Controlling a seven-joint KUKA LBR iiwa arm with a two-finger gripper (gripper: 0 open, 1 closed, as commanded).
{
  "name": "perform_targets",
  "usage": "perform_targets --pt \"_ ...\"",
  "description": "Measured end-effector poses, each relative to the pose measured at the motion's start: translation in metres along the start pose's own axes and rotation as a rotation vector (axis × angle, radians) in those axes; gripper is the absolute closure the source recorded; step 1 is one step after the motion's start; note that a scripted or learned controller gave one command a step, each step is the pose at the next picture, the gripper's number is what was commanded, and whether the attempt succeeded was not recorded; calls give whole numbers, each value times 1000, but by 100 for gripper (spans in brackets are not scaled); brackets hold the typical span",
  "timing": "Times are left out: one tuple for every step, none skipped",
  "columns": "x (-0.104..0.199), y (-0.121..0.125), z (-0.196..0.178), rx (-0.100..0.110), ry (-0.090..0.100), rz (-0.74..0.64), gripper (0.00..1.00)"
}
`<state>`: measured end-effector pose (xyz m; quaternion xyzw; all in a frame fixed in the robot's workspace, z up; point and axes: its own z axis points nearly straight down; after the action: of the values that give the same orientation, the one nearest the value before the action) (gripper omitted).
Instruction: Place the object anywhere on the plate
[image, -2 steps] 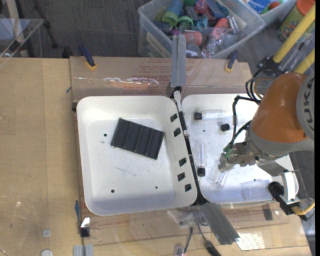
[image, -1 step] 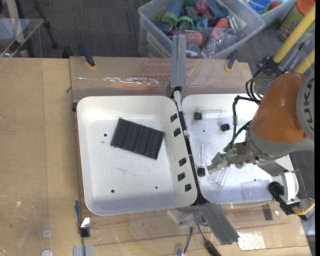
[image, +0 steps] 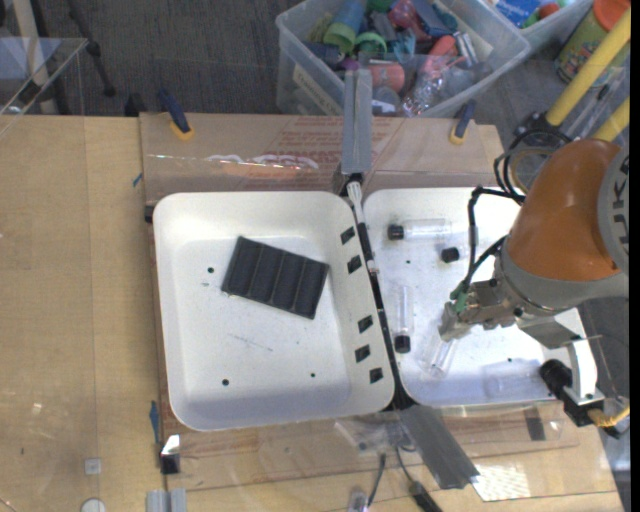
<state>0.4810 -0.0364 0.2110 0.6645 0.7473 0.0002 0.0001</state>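
Left bin (image: 180, 300): holds a dark ribbed plate (image: 275, 277), lying flat and slightly turned, near the middle.
Right bin (image: 420, 395): holds several clear tubes with dark caps, scattered apart.
Gripper (image: 447, 332): low over the right bin, reaching in from the right; a clear tube (image: 438, 355) lies at its tip.
Grip: cannot tell how wide it stands, or whether the tube is held.
Tube by divider (image: 401, 320): upright in view, near the wall between the bins.
Top tube (image: 420, 231): lies across the far end.
Risk: a smooth round tube may roll or slip free.
Risk: the carry must clear the divider; the tube may also roll off the plate.
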Motion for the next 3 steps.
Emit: perform_targets --pt "0 0 0 0 0 0 0" --pt "0 1 -9 0 0 -1 100" --pt "0 1 -9 0 0 -1 0"
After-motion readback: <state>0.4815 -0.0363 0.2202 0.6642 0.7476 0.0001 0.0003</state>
